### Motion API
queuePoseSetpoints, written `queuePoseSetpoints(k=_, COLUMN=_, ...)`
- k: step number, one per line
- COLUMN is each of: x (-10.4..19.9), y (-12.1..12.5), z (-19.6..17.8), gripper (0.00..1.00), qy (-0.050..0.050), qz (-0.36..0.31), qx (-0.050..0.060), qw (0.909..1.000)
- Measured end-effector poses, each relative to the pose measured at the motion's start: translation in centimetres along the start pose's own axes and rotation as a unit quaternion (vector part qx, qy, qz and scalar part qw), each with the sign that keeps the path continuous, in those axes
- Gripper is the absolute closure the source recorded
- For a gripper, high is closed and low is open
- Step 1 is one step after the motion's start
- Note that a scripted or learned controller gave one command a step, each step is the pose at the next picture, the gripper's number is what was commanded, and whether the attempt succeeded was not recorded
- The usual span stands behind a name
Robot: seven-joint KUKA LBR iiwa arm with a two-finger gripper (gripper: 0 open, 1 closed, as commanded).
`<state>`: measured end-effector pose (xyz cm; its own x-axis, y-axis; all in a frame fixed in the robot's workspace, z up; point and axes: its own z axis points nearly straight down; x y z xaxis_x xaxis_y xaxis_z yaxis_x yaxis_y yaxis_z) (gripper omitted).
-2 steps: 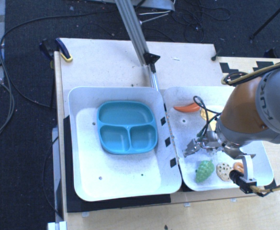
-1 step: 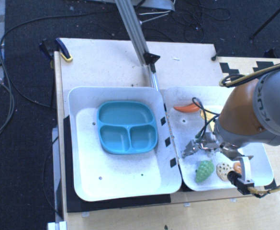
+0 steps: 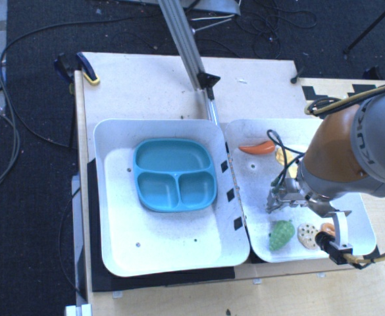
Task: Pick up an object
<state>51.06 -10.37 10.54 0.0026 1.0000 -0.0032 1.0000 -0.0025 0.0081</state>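
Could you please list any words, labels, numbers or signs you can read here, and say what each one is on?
None can be read.
The black marks along the white bins' shared edge are too small to read.
The blue divided tray carries no writing.

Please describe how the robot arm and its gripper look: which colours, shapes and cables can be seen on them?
The arm is thick and rounded, with a grey shell and a broad orange band above the wrist. Black cables loop beside the wrist, and a yellow and black cable runs along the top of the arm. The gripper is a small grey metal part. Near the arm's lower edge sits a white bracket with a black piece.
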Motion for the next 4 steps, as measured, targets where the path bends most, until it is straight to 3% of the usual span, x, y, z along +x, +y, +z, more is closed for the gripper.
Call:
queuePoseSetpoints(k=3, x=1.4, y=-1.2, z=-15.2, gripper=1.00, qy=0.001, qz=-0.003, qx=0.001, qw=1.0000)
queuePoseSetpoints(k=4, x=6.2, y=1.0, z=-15.2, gripper=1.00, qy=0.002, qz=-0.005, qx=0.003, qw=1.0000)
